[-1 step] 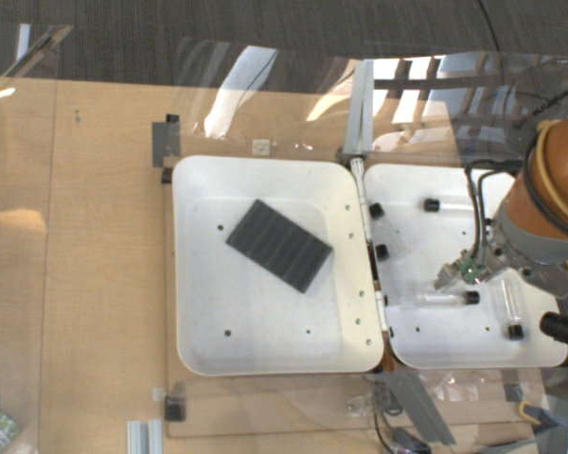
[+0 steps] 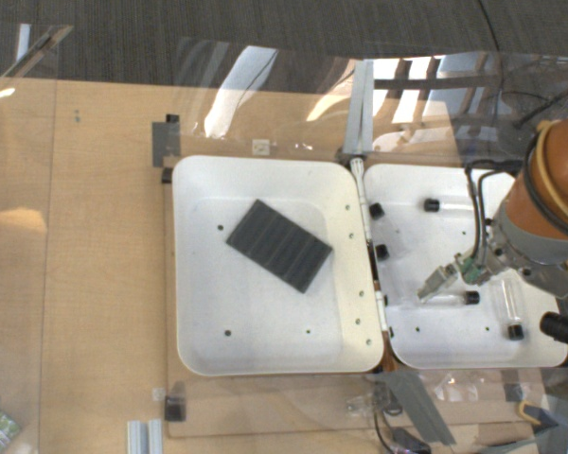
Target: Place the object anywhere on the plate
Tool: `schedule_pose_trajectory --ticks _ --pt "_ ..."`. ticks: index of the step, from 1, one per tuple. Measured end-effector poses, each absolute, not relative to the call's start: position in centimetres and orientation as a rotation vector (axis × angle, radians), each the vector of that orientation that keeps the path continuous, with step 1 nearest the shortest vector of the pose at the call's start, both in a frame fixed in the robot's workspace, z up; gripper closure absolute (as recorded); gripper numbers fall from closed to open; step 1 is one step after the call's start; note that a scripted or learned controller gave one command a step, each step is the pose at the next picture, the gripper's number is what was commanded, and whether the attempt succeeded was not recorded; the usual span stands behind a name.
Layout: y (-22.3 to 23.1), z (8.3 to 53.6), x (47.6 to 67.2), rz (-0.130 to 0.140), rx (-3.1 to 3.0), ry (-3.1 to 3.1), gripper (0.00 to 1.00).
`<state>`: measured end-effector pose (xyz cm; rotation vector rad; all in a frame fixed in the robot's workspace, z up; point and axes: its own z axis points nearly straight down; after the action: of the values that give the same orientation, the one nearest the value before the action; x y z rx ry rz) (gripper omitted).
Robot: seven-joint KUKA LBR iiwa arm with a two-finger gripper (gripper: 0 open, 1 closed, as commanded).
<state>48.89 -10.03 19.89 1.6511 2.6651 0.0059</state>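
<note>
Bench front: along the bottom edge of the frame lay the wooden bench (image 2: 76, 253), with a small black clamp (image 2: 174, 407) at the lower left corner of the bins and some cables and metal brackets (image 2: 412, 419) at the lower middle.

Left bin: the left bin (image 2: 204, 339) was white and shallow, and filled the centre of the frame. On its floor lay the plate (image 2: 279, 245), a dark grey ribbed rectangle, turned at a slant, a little above the bin's middle. Nothing rested on top of it.

Right bin: the right bin (image 2: 435, 348) touched the left one along a shared wall with small black fasteners. Several small black pegs (image 2: 431, 204) stood on its floor.

Object: a small clear tube-like object (image 2: 509, 303) with a dark end lay in the lower right of the right bin, well apart from the plate. I could not tell exactly what it was.

Gripper: the gripper (image 2: 439, 285) hung over the middle of the right bin, pointing to the lower left. Its fingers stood a little apart and there was nothing between them. It was near the object but not touching it.

Arm: the arm (image 2: 549, 197), with the orange band, came in from the right edge of the frame.

Far side: a clear screen (image 2: 265, 93) stood behind the bins, and beyond it the dark floor (image 2: 218, 3) at the top of the frame.
</note>
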Motion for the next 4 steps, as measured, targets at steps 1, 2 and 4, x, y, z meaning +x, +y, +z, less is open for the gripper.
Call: schedule_pose_trajectory --ticks 1,2,4 --pt "-10.03 19.89 48.89 0.006 1.651 2.665 0.00" --pt "-10.03 19.89 48.89 0.006 1.651 2.665 0.00" --pt "-10.03 19.88 48.89 0.006 1.651 2.665 0.00"
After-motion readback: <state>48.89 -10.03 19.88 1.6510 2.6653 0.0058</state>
